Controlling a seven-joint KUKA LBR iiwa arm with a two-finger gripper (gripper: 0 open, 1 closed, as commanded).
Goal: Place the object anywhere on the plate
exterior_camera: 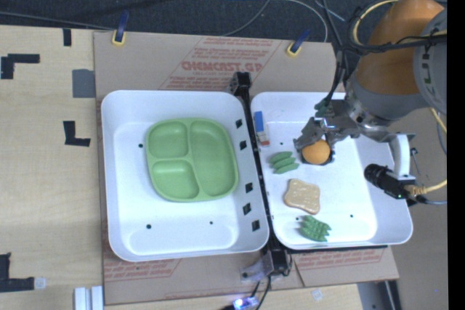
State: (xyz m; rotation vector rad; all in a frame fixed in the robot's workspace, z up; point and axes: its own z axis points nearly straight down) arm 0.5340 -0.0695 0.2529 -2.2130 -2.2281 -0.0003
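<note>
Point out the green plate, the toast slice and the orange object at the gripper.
Green plate (211,156): camera view, its large right compartment.
Toast slice (301,194): camera view, its middle.
Orange object (316,153): camera view, its rounded top.

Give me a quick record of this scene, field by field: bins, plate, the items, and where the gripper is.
left bin: holds green divided plate
right bin: holds the loose items
orange object: right bin, under the gripper
gripper: over the orange object; grasp unclear
bread slice: right bin, middle
green pods: left of the orange object
green leafy piece: near front edge
</note>
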